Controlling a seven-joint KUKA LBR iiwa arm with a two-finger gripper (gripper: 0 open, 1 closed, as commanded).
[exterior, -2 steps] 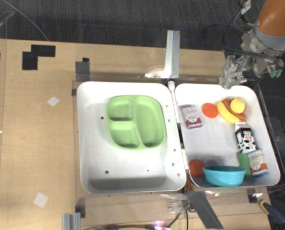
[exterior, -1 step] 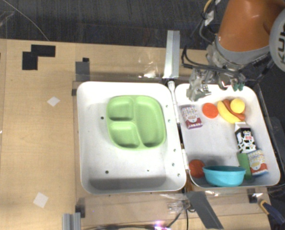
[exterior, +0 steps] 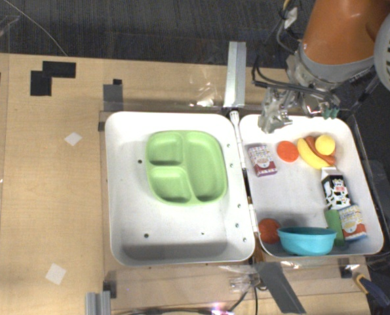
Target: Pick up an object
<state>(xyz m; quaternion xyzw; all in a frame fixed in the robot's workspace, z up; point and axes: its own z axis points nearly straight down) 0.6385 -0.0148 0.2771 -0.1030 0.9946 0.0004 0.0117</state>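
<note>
We saw the metal claw [exterior: 274, 119] hanging over the far left corner of the right shallow white bin [exterior: 360, 151], with nothing between its fingers; whether it was spread or clenched we could not tell. No object had been lifted, so we judged the task barely begun: choosing, descending, closing and raising all remained.

Nearest the claw lay a small red-and-white printed packet [exterior: 261, 159] and a flat orange disc [exterior: 287, 151], both resting on the bin floor just in front of it. Beside the disc sat a yellow banana-shaped toy [exterior: 308, 153] touching a yellow ball [exterior: 324, 144]. Further toward the near edge we found a black-and-white carton [exterior: 335, 192], a small printed cup [exterior: 352, 221], a blue plastic bowl [exterior: 307, 240] and a dark red ball [exterior: 269, 228] beside it.

The left white bin [exterior: 126, 176] held a green divided plastic tray [exterior: 185, 167], well apart from the claw, both bins on the wooden counter [exterior: 44, 195].
</note>
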